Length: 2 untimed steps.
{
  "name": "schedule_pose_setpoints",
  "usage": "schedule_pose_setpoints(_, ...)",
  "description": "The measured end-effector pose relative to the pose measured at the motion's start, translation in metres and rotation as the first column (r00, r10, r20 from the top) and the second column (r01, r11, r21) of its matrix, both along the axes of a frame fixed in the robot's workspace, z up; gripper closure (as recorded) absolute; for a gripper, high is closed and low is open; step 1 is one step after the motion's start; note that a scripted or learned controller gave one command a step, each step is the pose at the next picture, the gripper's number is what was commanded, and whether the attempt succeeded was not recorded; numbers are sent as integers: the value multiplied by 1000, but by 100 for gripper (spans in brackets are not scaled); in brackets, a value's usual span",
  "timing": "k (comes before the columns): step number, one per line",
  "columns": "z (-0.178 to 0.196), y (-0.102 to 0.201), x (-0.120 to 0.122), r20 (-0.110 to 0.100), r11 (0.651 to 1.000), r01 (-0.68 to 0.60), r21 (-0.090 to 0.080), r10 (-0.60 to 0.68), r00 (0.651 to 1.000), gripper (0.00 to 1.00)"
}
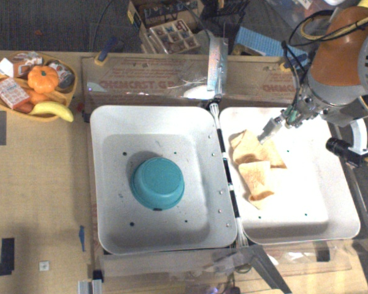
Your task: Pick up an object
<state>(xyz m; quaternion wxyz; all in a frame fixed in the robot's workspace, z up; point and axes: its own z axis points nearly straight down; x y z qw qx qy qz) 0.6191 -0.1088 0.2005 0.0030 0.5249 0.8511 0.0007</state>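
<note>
So the thing worth grabbing here looks like the tan cloth [256,167], a crumpled, folded rag lying in the right bin [331,219], up against that bin's left wall. Its long axis runs roughly top to bottom in the view, tilted a little, with a wider bunched end toward the far side and a narrower folded flap pointing at the near edge. A small corner also sticks out to the right, about halfway along.

The gripper [265,131] sits right at the cloth's upper end, coming in at a slant from the upper right, so the cloth mostly trails away from it down and slightly left. Honestly can't tell whether it's open or closed from where I'm standing; the tip is too small and blurry, and I can't say it has hold of anything.

My guess is the next move hinges on that far bunched end, since it's the closest bit.

Other option is the teal bowl [158,182], upside down in the left bin [110,127], well apart from the arm.
</note>
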Motion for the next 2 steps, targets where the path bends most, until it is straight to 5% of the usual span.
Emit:
schedule_pose_setpoints(1, 0, 0, 0, 0, 1000, 0, 0, 0, 1000, 0)
schedule_pose_setpoints(2, 11, -1, 1, 7, 1000, 0, -2, 0, 1000, 100)
